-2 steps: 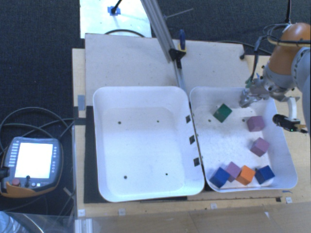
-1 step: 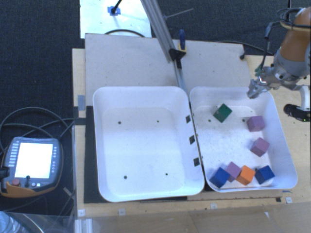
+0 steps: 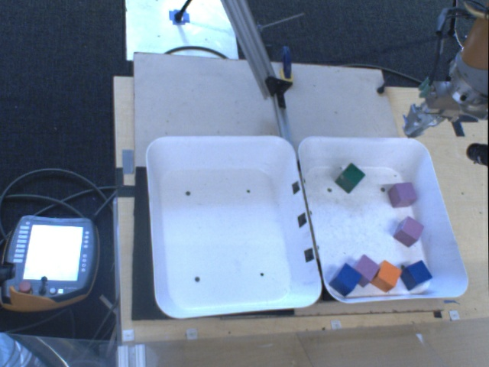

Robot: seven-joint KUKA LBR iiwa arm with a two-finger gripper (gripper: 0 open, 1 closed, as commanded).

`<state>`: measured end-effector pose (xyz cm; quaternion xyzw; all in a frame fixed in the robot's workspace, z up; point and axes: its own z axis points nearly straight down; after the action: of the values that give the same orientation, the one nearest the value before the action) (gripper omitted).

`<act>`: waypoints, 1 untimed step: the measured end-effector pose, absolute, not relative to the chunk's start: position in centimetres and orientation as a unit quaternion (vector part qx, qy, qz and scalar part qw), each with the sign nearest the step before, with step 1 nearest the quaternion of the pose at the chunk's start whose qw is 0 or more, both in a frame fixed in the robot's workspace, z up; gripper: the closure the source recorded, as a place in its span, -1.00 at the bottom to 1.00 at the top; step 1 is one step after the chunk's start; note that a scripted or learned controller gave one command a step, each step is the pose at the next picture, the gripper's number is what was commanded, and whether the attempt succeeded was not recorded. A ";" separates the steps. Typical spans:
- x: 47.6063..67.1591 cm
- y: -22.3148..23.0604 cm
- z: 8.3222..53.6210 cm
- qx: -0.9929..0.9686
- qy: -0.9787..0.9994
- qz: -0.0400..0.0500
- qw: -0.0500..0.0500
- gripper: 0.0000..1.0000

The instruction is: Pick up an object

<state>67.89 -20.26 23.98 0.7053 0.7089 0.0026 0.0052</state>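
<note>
The right bin (image 3: 428,159) holds several small blocks. A green block (image 3: 350,178) lies near its back. Two purple blocks (image 3: 402,194) (image 3: 408,230) sit along its right side. At the front lie a blue block (image 3: 345,278), a purple block (image 3: 367,268), an orange block (image 3: 386,275) and another blue block (image 3: 416,274). My gripper (image 3: 419,121) hangs above the bench just behind the right bin's back right corner, away from all the blocks, with nothing seen in it.
The left bin (image 3: 164,205) stands beside the right one. A slanted metal pole (image 3: 248,33) with a clamp runs down to the gap between the bins. A teach pendant (image 3: 50,262) lies off the bench at the left.
</note>
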 end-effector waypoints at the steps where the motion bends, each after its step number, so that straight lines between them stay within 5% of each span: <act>1: 68.0 -20.3 24.8 0.705 0.709 0.001 0.002 1.00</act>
<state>68.01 -20.27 24.77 0.7053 0.7089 0.0011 0.0023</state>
